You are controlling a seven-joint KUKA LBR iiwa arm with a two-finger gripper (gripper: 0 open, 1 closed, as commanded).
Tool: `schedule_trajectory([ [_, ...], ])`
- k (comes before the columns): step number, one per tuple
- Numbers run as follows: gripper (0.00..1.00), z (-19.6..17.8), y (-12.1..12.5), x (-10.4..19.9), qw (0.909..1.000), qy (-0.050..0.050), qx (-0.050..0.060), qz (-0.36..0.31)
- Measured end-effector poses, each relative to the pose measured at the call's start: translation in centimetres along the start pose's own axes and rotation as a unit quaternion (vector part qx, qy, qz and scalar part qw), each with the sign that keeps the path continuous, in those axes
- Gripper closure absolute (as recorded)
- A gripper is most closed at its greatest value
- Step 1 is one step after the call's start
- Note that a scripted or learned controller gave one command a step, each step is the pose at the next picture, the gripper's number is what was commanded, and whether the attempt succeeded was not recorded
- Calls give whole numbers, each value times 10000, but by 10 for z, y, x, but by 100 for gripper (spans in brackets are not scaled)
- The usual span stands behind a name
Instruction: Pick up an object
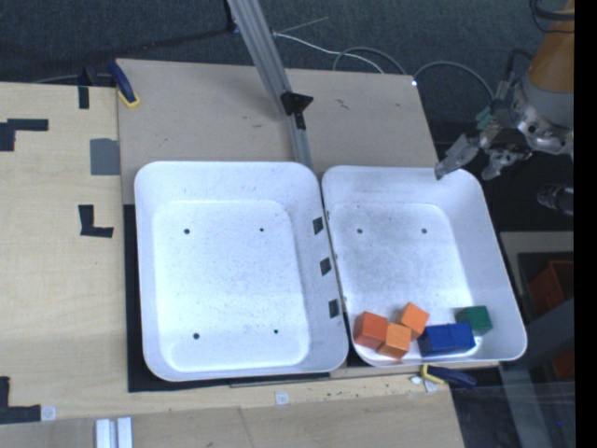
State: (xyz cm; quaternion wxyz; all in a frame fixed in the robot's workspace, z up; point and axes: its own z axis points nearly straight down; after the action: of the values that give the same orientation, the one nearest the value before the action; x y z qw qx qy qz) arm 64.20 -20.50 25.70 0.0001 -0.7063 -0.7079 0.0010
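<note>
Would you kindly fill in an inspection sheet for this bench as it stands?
Surface: wooden bench bearing left bin and right bin.
Job's things: orange blocks, blue block and green block, bunched at the right bin's near edge.
Clutter: black tape marks; blue clamp.
Grippers: gripper over the right bin's far right corner, jaws unclear.
Cables: thin cable behind the bins.
Surroundings: slanted metal pole; dark floor.

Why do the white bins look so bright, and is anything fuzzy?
In the camera view, the two shallow white plastic bins are washed out by the light, so only their speckles show; the small orange, blue and green blocks look soft-edged; the end effector at the grey arm's tip is blurry and dim against the dark floor.
</note>
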Motion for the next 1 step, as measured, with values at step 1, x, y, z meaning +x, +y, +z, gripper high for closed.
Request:
schedule_trajectory([
  [1, 0, 66, -40, 59, 10000, 27, 44, -9],
])
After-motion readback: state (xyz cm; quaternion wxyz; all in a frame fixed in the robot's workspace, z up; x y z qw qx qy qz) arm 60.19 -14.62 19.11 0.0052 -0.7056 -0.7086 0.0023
